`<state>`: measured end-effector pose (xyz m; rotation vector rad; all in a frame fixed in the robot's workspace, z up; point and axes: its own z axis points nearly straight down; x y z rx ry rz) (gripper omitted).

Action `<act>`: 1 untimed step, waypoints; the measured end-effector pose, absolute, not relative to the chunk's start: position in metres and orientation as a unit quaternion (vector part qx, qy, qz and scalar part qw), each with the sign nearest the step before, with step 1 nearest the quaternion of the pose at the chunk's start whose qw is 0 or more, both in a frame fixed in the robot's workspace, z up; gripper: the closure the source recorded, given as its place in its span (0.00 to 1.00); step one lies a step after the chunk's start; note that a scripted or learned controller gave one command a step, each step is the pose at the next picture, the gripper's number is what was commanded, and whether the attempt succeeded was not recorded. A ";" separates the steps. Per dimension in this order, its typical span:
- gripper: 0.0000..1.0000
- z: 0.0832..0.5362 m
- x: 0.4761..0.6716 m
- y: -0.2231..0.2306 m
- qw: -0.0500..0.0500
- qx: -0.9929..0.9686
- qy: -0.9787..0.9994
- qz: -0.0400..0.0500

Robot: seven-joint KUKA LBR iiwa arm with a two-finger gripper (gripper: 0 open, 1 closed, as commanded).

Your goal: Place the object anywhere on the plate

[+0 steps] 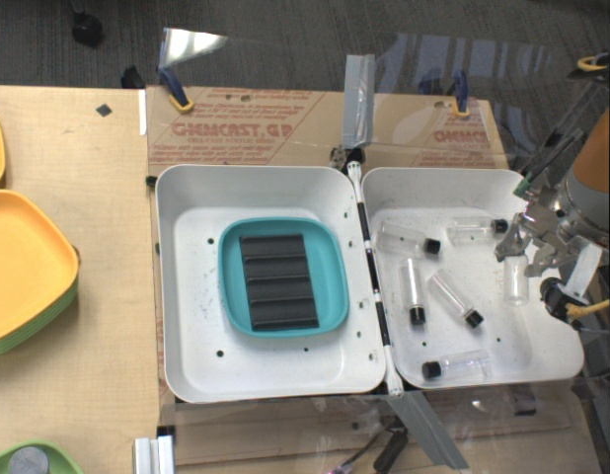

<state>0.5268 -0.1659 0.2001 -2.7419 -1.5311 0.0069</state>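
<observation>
Nearest the viewer, clear vials [416,286] are lying scattered in the right bin [483,365]. Left of that bin, the teal plate [283,276] is sitting in its own bin. The gripper [530,248] is hovering over the right bin's far-right side, grip state impossible to tell.

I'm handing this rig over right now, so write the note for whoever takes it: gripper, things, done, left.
Gripper: over the right bin's right side, by a clear vial; grasp cannot be told.
Other vials with black caps lie loose across the right bin.
Teal plate: in the left bin, with a black ribbed insert on it, no vial.
Done: nothing placed.
Left: pick a vial, set it on the plate.
</observation>
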 end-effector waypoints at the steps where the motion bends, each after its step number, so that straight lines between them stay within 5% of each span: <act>1: 1.00 0.202 0.491 -0.078 0.001 -0.846 -0.534 0.002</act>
